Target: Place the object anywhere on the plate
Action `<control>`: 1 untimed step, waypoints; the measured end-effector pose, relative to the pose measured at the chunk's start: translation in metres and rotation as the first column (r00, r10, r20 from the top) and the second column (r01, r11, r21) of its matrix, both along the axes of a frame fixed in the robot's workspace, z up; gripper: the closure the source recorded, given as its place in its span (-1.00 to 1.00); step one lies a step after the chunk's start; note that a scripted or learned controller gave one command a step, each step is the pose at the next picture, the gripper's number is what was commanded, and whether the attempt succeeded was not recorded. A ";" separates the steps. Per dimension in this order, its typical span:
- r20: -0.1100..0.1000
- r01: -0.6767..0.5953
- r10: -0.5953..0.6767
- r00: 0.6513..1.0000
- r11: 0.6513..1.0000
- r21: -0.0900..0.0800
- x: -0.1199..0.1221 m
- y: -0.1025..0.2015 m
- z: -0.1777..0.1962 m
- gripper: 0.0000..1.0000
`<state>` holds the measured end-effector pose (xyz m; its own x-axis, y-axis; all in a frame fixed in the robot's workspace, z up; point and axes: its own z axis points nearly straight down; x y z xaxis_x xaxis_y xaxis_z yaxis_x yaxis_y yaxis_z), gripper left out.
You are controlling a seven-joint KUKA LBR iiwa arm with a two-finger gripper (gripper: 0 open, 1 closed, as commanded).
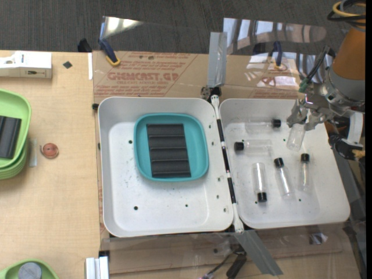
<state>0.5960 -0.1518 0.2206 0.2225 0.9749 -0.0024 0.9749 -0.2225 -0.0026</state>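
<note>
Gripper [303, 116] poised over the rear of the right bin [334, 205], its fingers closed on a clear vial [296, 137] that hangs upright beneath them, above the bin floor. Below lie more clear, black-capped vials [260, 182]. In the left bin [116, 214] rests the teal plate [141, 156], carrying a dark ribbed insert [168, 150].

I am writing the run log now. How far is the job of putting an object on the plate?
Looks done: the claw hangs above the right bin with one clear vial seemingly between its fingers, lifted. In hand: carrying it. Left: moving across to the teal plate in the left bin and releasing; no vial lies there yet. Five more vials lie in the right bin.
</note>
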 end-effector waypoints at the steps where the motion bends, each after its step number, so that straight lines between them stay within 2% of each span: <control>1: -0.001 -0.201 0.201 0.980 0.980 0.002 0.006 0.097 -0.020 1.00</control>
<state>0.6018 -0.0553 0.2005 0.0216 0.9998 -0.0009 0.9998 -0.0216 -0.0042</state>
